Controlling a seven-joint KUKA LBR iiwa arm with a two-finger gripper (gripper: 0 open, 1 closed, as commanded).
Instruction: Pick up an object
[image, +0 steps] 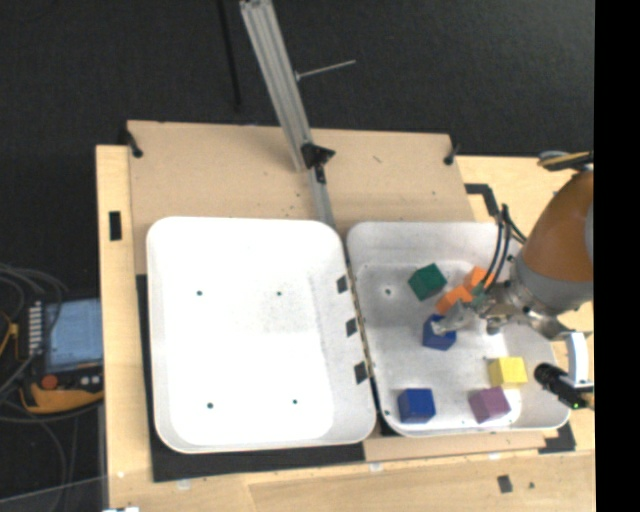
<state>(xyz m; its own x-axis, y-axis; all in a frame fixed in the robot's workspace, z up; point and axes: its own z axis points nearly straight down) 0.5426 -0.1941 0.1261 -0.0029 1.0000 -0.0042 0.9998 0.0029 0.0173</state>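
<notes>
Toward the right edge of the worktop (420, 475), the right-hand bin (400, 250) carries all the loose pieces. The arm (560, 245) reaches in over that bin's right wall, its hand (462, 315) lowered near the bin's middle. Whether the hand is open or closed cannot be told; it is small and partly blurred.

A dark blue block (438, 333) lies just beside the hand, right at its tip, though contact cannot be confirmed. An orange piece (462, 292) sits close above it, against the wrist, and a green block (427, 281) lies a little further toward the bin's back wall.

Near the bin's front wall rest a second blue cube (416, 404) and a purple cube (489, 403), well apart from each other. A yellow cube (508, 371) sits just behind the purple one, nearer the right wall.

The left-hand bin (160, 330) stands beside it, their walls touching along the worktop's middle.
</notes>
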